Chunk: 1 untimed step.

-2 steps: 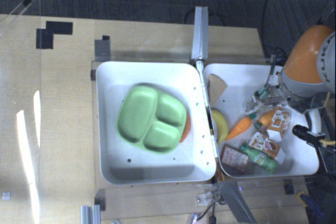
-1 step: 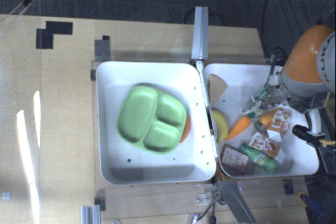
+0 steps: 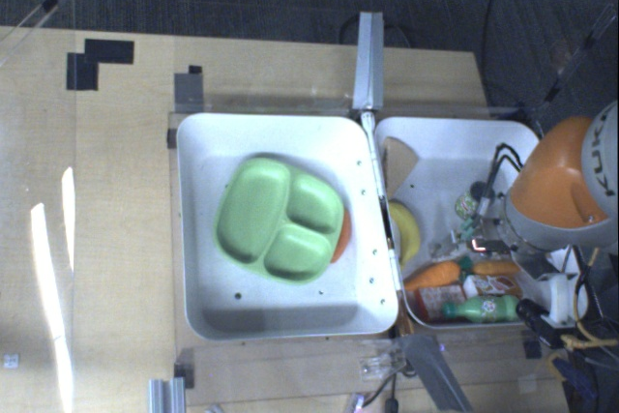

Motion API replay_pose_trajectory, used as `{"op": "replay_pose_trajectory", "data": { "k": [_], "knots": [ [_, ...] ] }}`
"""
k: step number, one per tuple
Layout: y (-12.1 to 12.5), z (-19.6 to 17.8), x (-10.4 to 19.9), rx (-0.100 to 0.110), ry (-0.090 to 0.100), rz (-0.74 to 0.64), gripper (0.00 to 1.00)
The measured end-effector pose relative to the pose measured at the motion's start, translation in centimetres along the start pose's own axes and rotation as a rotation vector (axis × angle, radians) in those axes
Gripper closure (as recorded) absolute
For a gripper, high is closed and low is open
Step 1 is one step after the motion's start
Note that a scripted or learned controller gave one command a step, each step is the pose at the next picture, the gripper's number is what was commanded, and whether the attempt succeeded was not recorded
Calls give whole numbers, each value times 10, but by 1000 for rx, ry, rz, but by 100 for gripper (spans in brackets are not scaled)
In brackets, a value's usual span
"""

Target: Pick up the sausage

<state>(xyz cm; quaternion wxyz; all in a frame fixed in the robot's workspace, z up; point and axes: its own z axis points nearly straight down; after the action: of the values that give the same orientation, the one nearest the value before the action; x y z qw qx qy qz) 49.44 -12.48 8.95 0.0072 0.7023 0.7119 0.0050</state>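
The gripper [image 3: 481, 242], its opening impossible to judge, is lowered into the right bin [image 3: 440, 135] over a crowded near-side pile where no sausage can be clearly identified, so the carrot [image 3: 432, 276] or green bottle [image 3: 481, 309] might be grabbed instead.
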Motion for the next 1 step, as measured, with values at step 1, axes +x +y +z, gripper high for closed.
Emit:
{"op": "replay_pose_trajectory", "data": {
  "k": [1],
  "knots": [
    [2,-9,1,-4,0,0,100]
  ]
}}
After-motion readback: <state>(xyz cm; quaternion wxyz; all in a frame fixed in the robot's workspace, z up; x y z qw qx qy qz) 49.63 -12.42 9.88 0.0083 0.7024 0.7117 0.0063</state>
